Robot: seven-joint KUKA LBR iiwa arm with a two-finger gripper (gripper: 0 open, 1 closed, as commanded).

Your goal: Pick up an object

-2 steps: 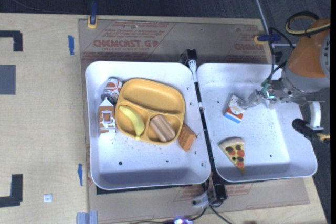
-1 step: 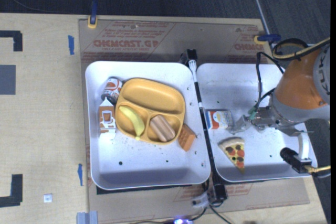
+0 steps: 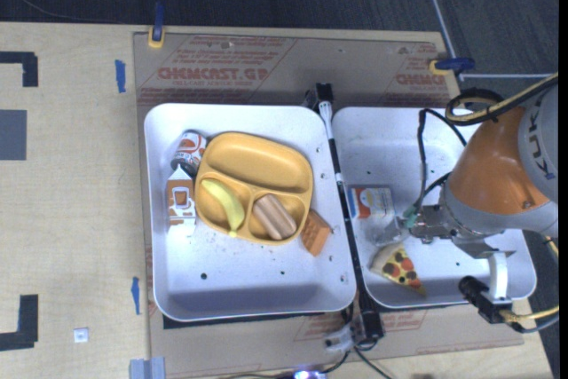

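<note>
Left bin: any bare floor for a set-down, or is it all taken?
Left bin: bare strip along the near wall, below the yellow divided plate. The far-left corner is crowded with a can and carton; an orange wedge sits right of the plate.

The brown board (image 3: 266, 67) under the bins reads "CHEMCAST GP" in red print.

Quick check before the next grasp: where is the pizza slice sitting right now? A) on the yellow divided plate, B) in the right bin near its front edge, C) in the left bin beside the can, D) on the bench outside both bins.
B: the pizza slice lies on the floor of the right bin, near its front edge, just below the arm's wrist.
</note>
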